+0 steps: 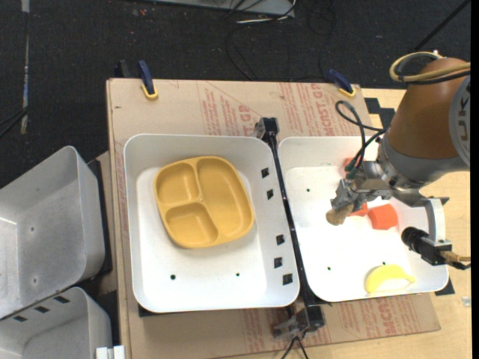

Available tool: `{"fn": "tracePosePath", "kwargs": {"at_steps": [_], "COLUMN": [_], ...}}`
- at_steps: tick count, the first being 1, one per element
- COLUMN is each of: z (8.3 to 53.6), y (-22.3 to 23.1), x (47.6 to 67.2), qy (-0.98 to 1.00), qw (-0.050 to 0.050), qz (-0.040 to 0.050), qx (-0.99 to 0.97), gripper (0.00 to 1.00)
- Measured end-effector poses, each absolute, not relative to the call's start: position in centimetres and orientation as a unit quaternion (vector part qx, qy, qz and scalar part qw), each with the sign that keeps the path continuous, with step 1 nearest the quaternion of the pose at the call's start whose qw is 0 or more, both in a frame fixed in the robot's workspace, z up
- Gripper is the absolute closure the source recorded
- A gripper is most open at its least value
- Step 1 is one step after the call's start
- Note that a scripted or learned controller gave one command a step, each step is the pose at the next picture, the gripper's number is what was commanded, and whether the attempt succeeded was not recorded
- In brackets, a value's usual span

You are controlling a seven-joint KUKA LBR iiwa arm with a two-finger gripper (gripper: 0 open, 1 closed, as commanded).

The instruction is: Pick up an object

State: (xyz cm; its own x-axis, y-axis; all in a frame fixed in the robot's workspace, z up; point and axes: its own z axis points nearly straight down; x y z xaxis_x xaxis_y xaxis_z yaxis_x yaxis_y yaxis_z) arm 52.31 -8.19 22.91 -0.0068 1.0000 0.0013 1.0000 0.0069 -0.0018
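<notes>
- While the end effector [346, 204] is lowered into the right bin [314, 275], whether it is apart or together cannot be told, since the view is taken from above and the wrist covers much of it.
- A small tan, stub-like object [336, 215] is seen at its tip, touching or just below it; a firm hold cannot be confirmed.
- An orange block [382, 216] is found just to the right of the tip, partly under the arm, so a short sideways shift would be judged enough to reach it.
- A yellow banana-shaped piece [388, 279] lies nearer the bin's front edge, its long axis running roughly left to right.
- A yellow divided plate [203, 200] is set in the left bin [150, 275], well apart.
</notes>
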Motion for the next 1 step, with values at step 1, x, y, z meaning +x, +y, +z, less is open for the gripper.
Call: {"fn": "tracePosePath", "kwargs": {"at_steps": [1], "z": [22.03], "y": [-3.23], "x": [52.87], "qy": [-0.71], "qw": [0.001], "qz": [0.0005], "qx": [-0.705], "gripper": [1.0]}}
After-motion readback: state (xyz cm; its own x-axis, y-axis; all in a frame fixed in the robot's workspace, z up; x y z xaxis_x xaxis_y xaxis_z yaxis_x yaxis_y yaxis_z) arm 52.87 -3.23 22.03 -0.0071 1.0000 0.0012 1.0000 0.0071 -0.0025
